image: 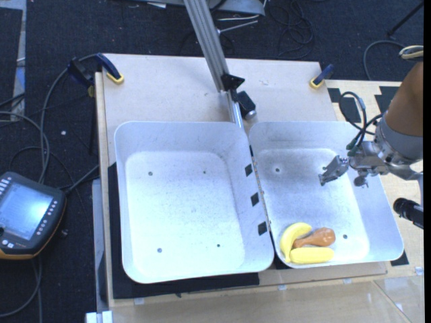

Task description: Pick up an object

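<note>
End effector (331, 173) over the right bin (377, 207), reaching in from the right, above bare floor in the bin's middle; open or closed impossible to tell. Nothing seen between its tips. At the bin's near edge, a curved yellow banana (291, 237), ends pointing right, wrapped around an orange-brown toy (319, 236) lying left to right. Just below, touching, a yellow block (311, 255), long axis also left to right. Left bin (135, 140) alongside on the table (202, 79). Well apart from the cluster, with clear floor between.
</note>
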Controlling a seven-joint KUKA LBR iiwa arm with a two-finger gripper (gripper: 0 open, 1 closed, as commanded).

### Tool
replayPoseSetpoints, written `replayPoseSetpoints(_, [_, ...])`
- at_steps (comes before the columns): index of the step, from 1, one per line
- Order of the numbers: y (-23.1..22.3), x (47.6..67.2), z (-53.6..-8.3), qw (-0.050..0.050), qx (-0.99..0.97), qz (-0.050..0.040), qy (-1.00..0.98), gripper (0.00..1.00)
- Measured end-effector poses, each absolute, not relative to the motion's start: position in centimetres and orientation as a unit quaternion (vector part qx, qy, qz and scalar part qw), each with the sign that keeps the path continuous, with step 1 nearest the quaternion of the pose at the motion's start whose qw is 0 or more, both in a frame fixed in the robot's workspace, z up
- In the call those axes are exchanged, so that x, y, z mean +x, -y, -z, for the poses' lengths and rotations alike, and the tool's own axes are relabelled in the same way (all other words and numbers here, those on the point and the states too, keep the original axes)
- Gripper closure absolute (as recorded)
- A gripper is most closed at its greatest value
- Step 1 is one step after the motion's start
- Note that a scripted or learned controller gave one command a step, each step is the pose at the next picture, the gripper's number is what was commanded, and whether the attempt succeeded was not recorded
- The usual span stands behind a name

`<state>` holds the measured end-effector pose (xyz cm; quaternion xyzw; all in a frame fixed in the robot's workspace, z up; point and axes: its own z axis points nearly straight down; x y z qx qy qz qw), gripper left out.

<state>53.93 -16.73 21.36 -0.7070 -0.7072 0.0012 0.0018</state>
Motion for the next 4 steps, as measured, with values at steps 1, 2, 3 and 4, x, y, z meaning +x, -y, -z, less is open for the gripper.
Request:
replayPoseSetpoints(1, [16.6, 54.1, -17.1, 0.002, -0.707, -0.0011, 0.707, 0.00])
replayPoseSetpoints(2, [16.2, 54.5, -12.7, 0.002, -0.707, -0.0011, 0.707, 0.00])
replayPoseSetpoints(3, [16.3, 54.6, -13.9, 0.000, -0.707, 0.0000, 0.707, 1.00])
replayPoseSetpoints(4, [16.4, 54.5, -18.1, -0.001, -0.707, 0.0009, 0.707, 1.00])
